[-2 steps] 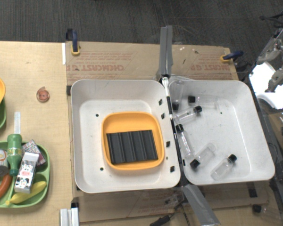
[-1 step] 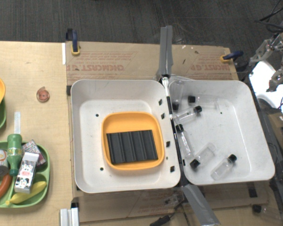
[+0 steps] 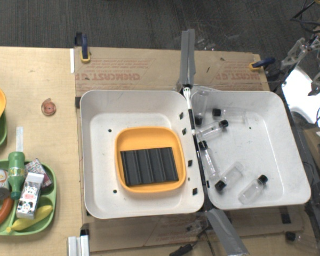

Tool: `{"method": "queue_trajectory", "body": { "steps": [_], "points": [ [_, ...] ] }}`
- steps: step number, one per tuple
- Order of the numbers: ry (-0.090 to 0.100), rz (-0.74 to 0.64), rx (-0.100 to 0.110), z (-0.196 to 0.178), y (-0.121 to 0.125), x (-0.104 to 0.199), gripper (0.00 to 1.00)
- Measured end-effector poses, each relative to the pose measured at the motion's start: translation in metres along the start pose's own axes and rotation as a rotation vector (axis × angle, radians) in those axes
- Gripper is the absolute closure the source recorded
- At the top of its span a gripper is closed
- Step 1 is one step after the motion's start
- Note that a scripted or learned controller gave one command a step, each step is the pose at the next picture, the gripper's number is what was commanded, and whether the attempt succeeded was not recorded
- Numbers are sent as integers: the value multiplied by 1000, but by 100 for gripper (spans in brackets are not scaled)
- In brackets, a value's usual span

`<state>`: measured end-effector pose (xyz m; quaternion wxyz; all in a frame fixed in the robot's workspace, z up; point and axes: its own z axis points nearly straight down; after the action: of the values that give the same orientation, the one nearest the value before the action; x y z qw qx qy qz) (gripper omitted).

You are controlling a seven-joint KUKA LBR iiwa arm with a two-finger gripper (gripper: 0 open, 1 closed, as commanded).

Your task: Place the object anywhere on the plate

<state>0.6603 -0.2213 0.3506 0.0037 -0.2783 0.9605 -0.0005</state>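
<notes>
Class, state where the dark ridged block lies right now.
In the camera view, the dark ridged block lies flat on the orange plate inside the left white bin.

Green toy-food tray (image 3: 42,217), blue clamps (image 3: 81,44)

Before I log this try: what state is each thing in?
Orange plate: flat in the left bin, bearing a dark ribbed block.
Vials: several clear ones with black caps, all on their sides, scattered in the right bin, none on the plate.
Green bottle: upright on the green tray at far left.
</notes>
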Motion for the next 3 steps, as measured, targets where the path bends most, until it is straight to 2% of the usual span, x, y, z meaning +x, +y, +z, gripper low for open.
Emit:
{"method": "queue_trajectory", "body": {
  "steps": [2, 3],
  "points": [
    [0, -714, -5, 31, 1, 0, 0],
    [-2, -998, -5, 22, 1, 0, 0]
  ]
}}
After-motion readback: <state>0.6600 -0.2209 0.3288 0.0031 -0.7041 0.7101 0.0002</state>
